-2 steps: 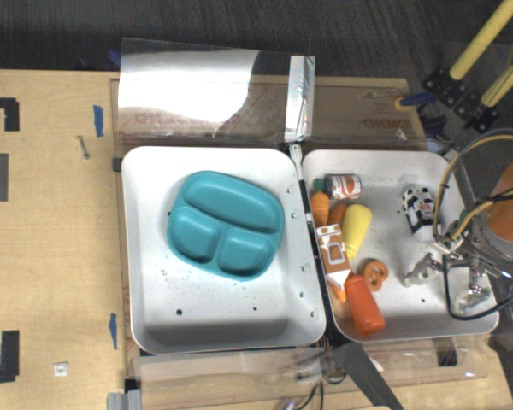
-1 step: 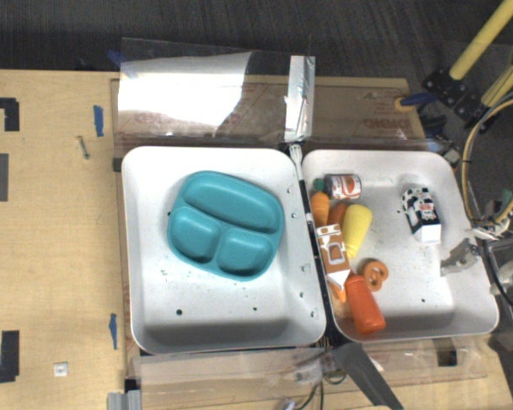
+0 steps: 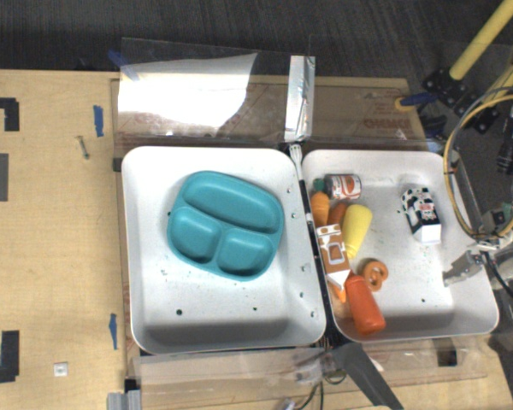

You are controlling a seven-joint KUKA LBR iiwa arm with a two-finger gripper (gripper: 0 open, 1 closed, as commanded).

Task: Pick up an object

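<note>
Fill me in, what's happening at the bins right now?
Nothing is being handled at this moment. The left bin holds a teal divided plate. The right bin holds small items along its left wall: a can, a yellow piece, an orange bottle, a small carton and a pretzel-like piece. A black-and-white toy lies apart, further right.

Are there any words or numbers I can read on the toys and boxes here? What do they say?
None can be read.
Small can: its red and white label is too blurred to read.
Orange and white carton: there is print on it, too small to make out.
Black and white toy: dark marks, no clear letters.
Cardboard behind the right bin: faint red print, too faded to read.
</note>
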